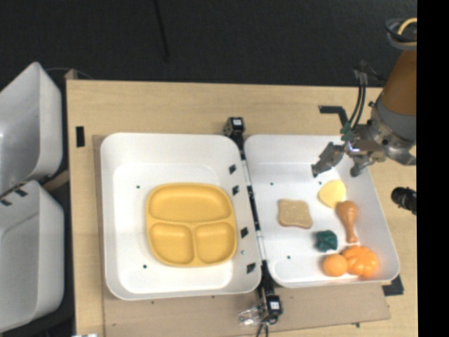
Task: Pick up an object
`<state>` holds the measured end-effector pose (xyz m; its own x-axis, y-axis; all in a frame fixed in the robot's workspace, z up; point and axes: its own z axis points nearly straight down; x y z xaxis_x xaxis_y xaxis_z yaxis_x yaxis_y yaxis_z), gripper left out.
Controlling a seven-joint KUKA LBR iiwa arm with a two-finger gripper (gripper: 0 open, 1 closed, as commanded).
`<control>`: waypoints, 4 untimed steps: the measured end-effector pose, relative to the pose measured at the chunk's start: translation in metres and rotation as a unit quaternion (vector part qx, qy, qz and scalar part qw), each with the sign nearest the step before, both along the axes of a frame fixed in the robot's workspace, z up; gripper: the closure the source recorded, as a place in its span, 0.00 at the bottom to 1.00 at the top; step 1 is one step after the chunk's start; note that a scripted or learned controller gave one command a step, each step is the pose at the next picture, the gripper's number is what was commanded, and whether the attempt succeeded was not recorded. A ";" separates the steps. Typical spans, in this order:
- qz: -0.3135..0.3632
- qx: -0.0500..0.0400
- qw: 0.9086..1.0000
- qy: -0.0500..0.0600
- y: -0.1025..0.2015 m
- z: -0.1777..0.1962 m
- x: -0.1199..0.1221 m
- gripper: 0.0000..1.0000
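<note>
The right bin holds several toy foods. A pale yellow piece lies near its right wall, with a brown drumstick just below it. A tan bread slice sits in the middle, and a small dark green item lies below that. An orange ball and an orange pumpkin-like piece rest in the near right corner. My gripper hangs over the far right part of this bin, just above the yellow piece. It is open, with nothing between its fingers.
The left bin carries a yellow divided tray in its middle. Black clips sit along the seam between the bins. White blocks stand at the bench's left edge.
</note>
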<state>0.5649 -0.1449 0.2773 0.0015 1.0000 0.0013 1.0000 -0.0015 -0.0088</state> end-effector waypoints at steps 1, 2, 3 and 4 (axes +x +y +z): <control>0.002 -0.001 1.000 -0.004 0.000 0.005 0.002 0.00; 0.000 -0.001 1.000 -0.002 0.007 -0.055 0.006 0.00; -0.001 -0.001 1.000 -0.002 0.003 -0.118 0.009 0.00; -0.001 -0.001 1.000 -0.002 0.002 -0.172 0.008 0.00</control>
